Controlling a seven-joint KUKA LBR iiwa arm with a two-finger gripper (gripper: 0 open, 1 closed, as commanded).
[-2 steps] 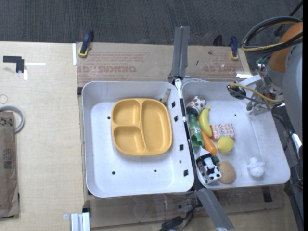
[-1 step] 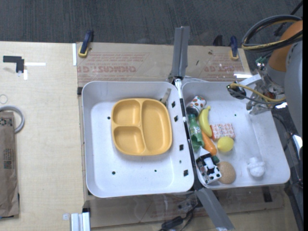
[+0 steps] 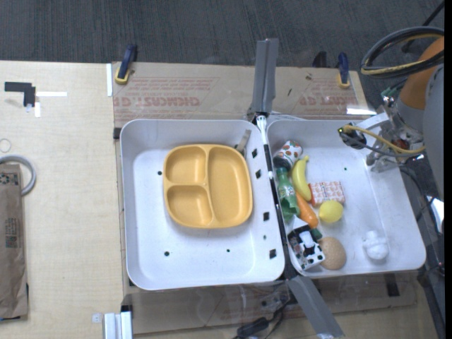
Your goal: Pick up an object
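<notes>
You are looking down at two white bins sitting side by side on the bench. The left bin [image 3: 141, 210] is holding a yellow divided plate [image 3: 208, 186], lying flat near the middle with its three sections facing up.

The right bin [image 3: 395, 217] is holding the small things you could pick. They are bunching up along its left wall. A yellow banana [image 3: 301, 177] is lying next to a green bottle [image 3: 285, 189]. A small white and red toy [image 3: 288, 150] is sitting just above them, near the top corner. An orange carrot [image 3: 306, 211] is lying below the banana. A red and white checked packet [image 3: 328, 191] is lying just right of the banana, and a yellow lemon [image 3: 330, 211] is sitting just under it. Lower down, a black and white box [image 3: 305, 247] is leaning by the wall, touching a tan round thing [image 3: 332, 253] that looks like a potato. A small white lump [image 3: 376, 246] is sitting by itself near the lower right corner.

The arm [image 3: 417, 97] is reaching in at the upper right, over the top right edge of the right bin. The gripper [image 3: 385, 147] is hanging there among cables, well apart from the pile of things. You cannot tell how it is set, and nothing is showing in its grasp.
</notes>
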